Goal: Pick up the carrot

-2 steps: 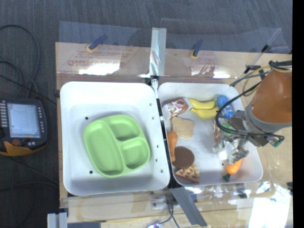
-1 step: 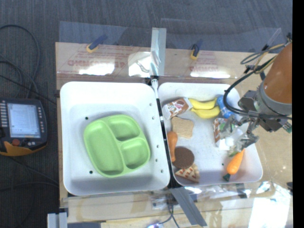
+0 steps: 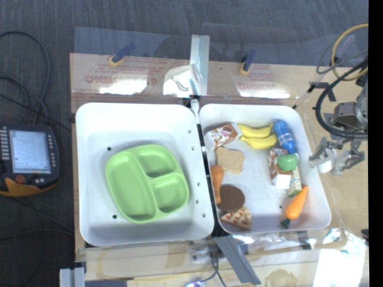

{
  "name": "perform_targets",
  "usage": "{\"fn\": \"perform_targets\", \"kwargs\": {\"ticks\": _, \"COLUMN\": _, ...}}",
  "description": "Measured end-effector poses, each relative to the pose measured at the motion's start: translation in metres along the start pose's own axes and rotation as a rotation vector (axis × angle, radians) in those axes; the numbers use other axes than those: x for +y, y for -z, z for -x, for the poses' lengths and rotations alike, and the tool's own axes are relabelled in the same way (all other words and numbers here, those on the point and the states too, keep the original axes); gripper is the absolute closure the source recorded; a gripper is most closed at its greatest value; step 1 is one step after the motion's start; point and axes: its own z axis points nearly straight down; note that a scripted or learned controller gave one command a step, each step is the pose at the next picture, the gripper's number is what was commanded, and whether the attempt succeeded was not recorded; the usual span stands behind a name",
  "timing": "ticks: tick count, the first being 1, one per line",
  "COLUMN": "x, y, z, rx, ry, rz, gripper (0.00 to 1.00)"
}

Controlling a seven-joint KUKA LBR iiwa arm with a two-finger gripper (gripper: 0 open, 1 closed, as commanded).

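Claw [image 3: 336, 158] over table [image 3: 344, 196], just outside right bin [image 3: 311, 130]; fingers spread, nothing between them; carrot [image 3: 296, 203] below-left of claw, inside right bin near its front right corner, lying tilted, green tip toward front; banana [image 3: 258, 135] and blue bottle [image 3: 285, 136] left of claw; green tray [image 3: 146, 183] far left, in left bin [image 3: 90, 160]

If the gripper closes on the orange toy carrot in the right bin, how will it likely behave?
The orange toy carrot with a green tip looks like smooth moulded plastic, so probably stiff and light. Its tapered, rounded body may slip or roll. It lies near the right white bin's wall, likely limiting finger room.
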Motion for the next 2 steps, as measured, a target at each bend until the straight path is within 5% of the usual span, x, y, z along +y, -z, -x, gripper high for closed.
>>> {"fn": "perform_targets", "kwargs": {"ticks": 1, "x": -0.049, "y": -0.027, "z": 0.039, "rx": -0.002, "ry": 0.200, "rz": 0.005, "gripper": 1.00}}
{"fn": "perform_targets", "kwargs": {"ticks": 2, "x": 0.001, "y": -0.065, "z": -0.026, "rx": -0.001, "ry": 0.450, "rz": 0.007, "gripper": 1.00}}
